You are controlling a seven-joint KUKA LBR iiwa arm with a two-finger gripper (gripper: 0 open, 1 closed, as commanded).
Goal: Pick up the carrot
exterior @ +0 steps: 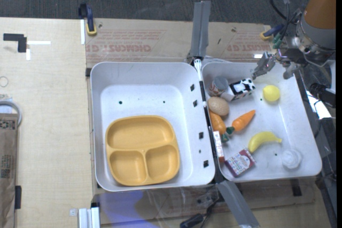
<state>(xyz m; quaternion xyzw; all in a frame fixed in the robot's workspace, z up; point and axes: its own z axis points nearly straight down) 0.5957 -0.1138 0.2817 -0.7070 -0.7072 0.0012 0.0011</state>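
The carrot (pixel 243 120) is orange with a green stem end and lies tilted near the middle of the right bin (pixel 307 131). My gripper (pixel 276 66) hangs over that bin's far edge, up and to the right of the carrot and well apart from it. Its fingers (pixel 263 65) stand open with nothing between them.
Around the carrot lie a yellow lemon (pixel 271 93), a banana (pixel 263 141), a black-and-white cow toy (pixel 241 88), a brown potato (pixel 218 106), another orange piece (pixel 217 123), a red packet (pixel 239 163) and a white lid (pixel 291 158). A yellow divided tray (pixel 143 149) sits in the left bin (pixel 139 83).
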